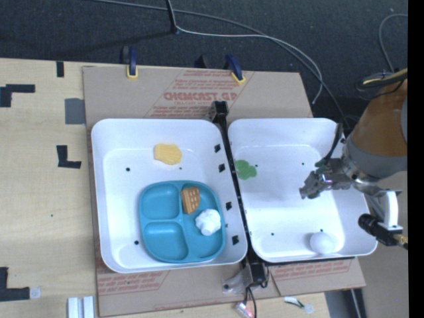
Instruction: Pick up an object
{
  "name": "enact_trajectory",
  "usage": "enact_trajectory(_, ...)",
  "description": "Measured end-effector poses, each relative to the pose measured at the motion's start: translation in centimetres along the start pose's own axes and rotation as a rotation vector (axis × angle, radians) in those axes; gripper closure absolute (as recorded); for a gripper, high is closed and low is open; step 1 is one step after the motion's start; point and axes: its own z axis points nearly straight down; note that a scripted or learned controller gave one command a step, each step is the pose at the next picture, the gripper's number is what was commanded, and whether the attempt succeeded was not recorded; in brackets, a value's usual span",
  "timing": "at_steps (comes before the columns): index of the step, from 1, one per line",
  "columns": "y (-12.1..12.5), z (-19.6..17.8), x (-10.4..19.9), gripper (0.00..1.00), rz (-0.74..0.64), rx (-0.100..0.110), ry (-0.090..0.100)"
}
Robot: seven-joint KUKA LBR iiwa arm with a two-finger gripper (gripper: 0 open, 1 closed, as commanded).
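You can read "CHEMCAST GP" in red on the brown cardboard sheet (199,95) under the bins. Your grey two-finger gripper (311,189) hangs over the right white bin (278,130); its grip can't be judged. The round white ball (323,242) lies near that bin's front edge.

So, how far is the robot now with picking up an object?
Nothing looks picked up yet. The hand hangs over the right bin with no object seen in it. The green piece and the white ball lie there untouched. A grasp and a lift are left.
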Motion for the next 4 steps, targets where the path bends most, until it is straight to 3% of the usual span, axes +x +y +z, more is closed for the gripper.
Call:
enact_trajectory(1,-0.1,-4.2,-0.2,1.00,0.000,0.000,0.000)
enact_trajectory(3,1.7,-4.5,11.4,1.00,-0.005,0.004,0.002)
enact_trajectory(4,2.4,-4.0,15.6,1.00,-0.003,0.004,0.001)
